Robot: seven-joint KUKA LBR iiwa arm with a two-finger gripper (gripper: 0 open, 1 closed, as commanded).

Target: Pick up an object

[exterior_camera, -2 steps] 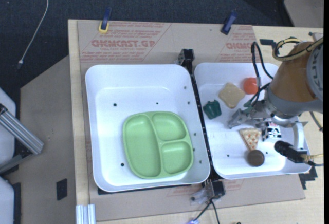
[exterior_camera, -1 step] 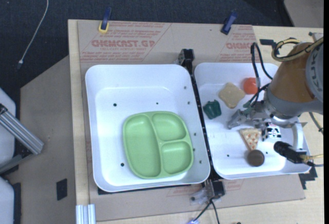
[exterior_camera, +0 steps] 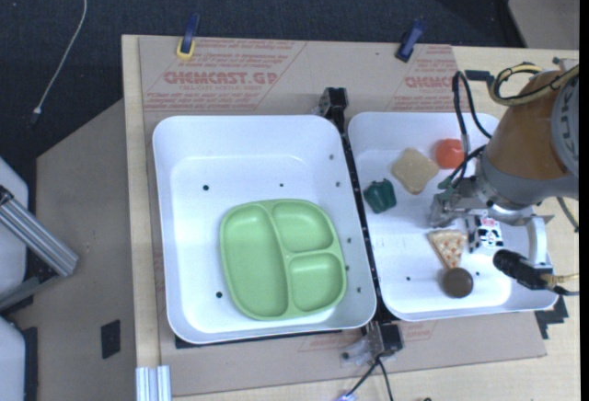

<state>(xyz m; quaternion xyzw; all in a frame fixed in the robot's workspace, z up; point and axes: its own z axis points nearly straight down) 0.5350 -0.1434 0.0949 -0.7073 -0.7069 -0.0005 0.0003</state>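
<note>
Claw [exterior_camera: 448,211] hovers low in the right bin [exterior_camera: 405,303], just above the pizza slice [exterior_camera: 448,247], likely lining up a grab. I cannot tell its state.

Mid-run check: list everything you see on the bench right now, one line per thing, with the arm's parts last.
Left bin: one, white, left half of bench.
Divided plate: one, light green, three compartments, inside left bin.
Right bin: one, white, beside left bin.
Green piece: one, dark green, right bin, near its left wall.
Bread-like piece: one, tan, right bin, upper middle.
Orange piece: one, orange-red, right bin, top.
Pizza-slice piece: one, tan with spots, right bin, lower middle.
Round piece: one, brown, right bin, near front.
Clamps: two, blue, bench's back edge.
Arm: one, grey and orange, over right bin.
Gripper: one, metallic, above pizza-slice piece.
</note>
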